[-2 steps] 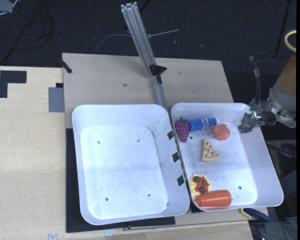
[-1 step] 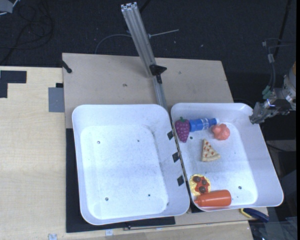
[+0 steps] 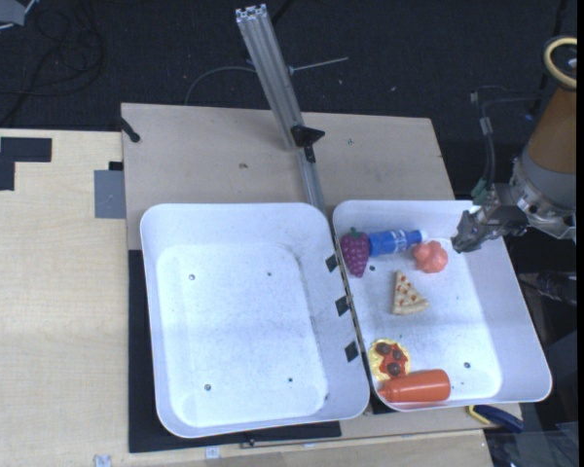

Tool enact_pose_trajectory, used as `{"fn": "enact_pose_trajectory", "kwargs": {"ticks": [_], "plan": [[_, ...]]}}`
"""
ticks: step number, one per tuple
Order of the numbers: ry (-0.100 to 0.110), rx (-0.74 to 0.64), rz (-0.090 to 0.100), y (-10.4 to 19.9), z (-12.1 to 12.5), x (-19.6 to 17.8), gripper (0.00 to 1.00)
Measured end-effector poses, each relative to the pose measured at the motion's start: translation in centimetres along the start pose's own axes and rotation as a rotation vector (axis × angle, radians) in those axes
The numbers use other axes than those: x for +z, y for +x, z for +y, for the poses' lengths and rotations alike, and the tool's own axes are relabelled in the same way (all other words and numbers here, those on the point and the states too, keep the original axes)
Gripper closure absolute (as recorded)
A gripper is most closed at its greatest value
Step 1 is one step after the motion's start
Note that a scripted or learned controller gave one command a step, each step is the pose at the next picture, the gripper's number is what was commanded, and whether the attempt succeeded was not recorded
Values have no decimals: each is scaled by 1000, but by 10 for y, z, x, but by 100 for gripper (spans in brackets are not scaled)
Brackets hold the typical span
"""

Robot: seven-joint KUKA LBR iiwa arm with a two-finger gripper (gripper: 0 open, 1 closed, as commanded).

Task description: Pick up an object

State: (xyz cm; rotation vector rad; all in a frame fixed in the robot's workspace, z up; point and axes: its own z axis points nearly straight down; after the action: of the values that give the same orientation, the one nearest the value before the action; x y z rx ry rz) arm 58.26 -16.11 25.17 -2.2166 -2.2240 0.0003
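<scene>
Your arm [image 3: 555, 154] reaches in from the right, orange band above the wrist; its end effector [image 3: 470, 233] points left, angled downward.

gripper [image 3: 470, 233] over right bin's [image 3: 522, 343] upper right corner, just right of red tomato [image 3: 429, 256]. also in that bin: blue bottle [image 3: 393, 241], purple grapes [image 3: 355, 252], pizza slice [image 3: 407, 295], hot dog [image 3: 416, 386], small yellow-red toy [image 3: 388, 356]. left bin [image 3: 236, 314] beside it.

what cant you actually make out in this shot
- End effector, camera view: small, dark and blurred, so open or shut is unclear.
- Yellow item in the right bin: partly covered by the red sausage, too small to identify.
- Arm: cut off by the right edge.
</scene>
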Motion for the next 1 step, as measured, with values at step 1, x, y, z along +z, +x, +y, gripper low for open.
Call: {"fn": "enact_pose_trajectory", "kwargs": {"ticks": [1], "plan": [[-1,0,-1,50,-8,-6,100]]}}
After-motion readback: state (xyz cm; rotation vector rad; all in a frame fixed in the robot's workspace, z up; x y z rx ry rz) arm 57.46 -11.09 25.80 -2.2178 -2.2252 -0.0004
